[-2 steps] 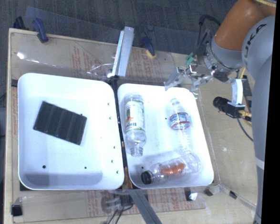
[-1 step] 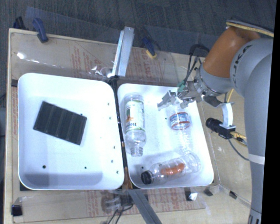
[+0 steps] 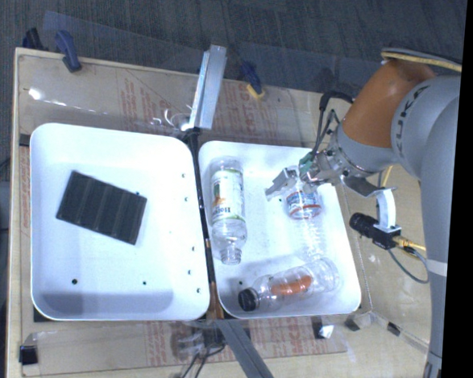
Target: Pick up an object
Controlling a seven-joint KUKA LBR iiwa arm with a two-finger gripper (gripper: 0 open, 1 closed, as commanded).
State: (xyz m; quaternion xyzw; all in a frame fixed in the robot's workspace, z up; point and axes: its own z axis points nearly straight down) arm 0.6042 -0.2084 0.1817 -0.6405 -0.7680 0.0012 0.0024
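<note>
The right bin [image 3: 342, 232] holds three clear plastic bottles. One with a green and white label [image 3: 225, 208] lies along its left side. Another with a blue and red label [image 3: 305, 205] lies at the upper right. A third with a black cap and orange contents [image 3: 288, 285] lies across the near edge. My gripper [image 3: 296, 183] is low over the top end of the blue-labelled bottle, right at it or touching it. Nothing is visibly lifted.
In the left bin [image 3: 45, 276] a dark ribbed rectangular pad [image 3: 102, 207] lies flat. A metal bar [image 3: 205, 89] stands at the back between the bins. A black cable connector [image 3: 371, 228] hangs off the arm beside the right bin's rim.
</note>
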